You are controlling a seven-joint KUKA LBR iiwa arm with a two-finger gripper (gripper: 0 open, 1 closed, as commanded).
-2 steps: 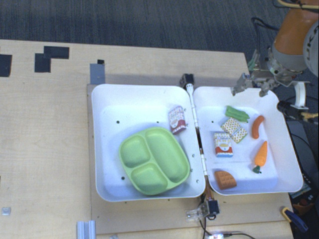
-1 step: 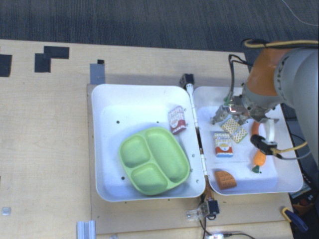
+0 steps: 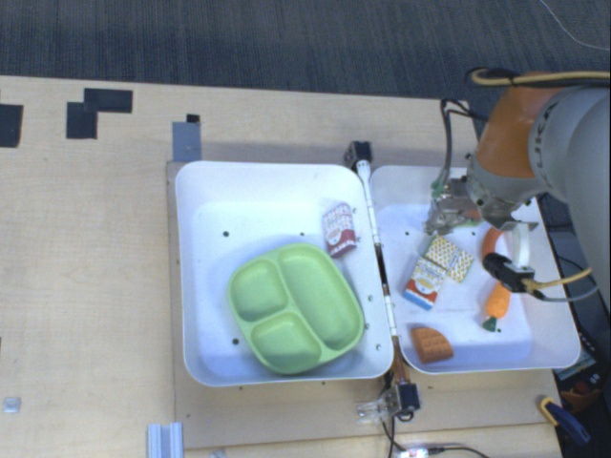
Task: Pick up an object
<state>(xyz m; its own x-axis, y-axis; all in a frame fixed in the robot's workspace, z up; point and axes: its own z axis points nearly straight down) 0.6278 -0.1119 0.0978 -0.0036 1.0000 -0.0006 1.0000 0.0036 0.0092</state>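
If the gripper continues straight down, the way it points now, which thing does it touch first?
Probably the patterned box just under the gripper, in the right bin; height above it is unclear.

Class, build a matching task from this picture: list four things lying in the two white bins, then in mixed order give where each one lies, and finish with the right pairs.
Things:
1. green tray
2. carrot
3. red-and-white packet
4. brown bread piece

Places:
A. right bin, front edge
B. left bin, front half
C. right bin, right side
D. left bin, beside the middle divider

Pairs: 1-B, 2-C, 3-D, 4-A
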